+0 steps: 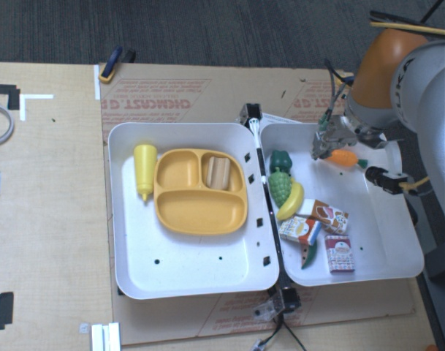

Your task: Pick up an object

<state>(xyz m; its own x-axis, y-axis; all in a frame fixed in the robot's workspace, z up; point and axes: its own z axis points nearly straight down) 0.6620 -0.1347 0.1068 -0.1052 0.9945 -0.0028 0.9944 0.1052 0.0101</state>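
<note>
The arm [401, 72] is reaching in over the right bin [386, 258], and its gripper [323, 148] is hanging at the far end of that bin, with its dark fingers pointing down. An orange object [344, 158] (shaped like a small carrot, with a green tip) is lying in the right bin just beside the gripper, on the side toward the arm. Whether the claw is open or closed cannot be determined from this angle, and nothing is visibly sitting between its fingers.

Other contents of the right bin are clustering along its wall nearest the left bin [131, 262]. A dark green piece [281, 159] is lying toward the far end, with a lighter green knobbly item [280, 187] touching it on the near side. A yellow banana [292, 201] is resting against that knobbly item. Toward the near end, small printed cartons [314, 224] are lying together, a red box [340, 254] is lying just beside them, and a thin green and red item [308, 254] is sitting between the cartons and the red box.

In the left bin, a yellow divided tray [200, 214] is holding a tan block [218, 172] in one compartment. A yellow bottle [144, 168] is lying beside the tray, on the side away from the right bin.
</note>
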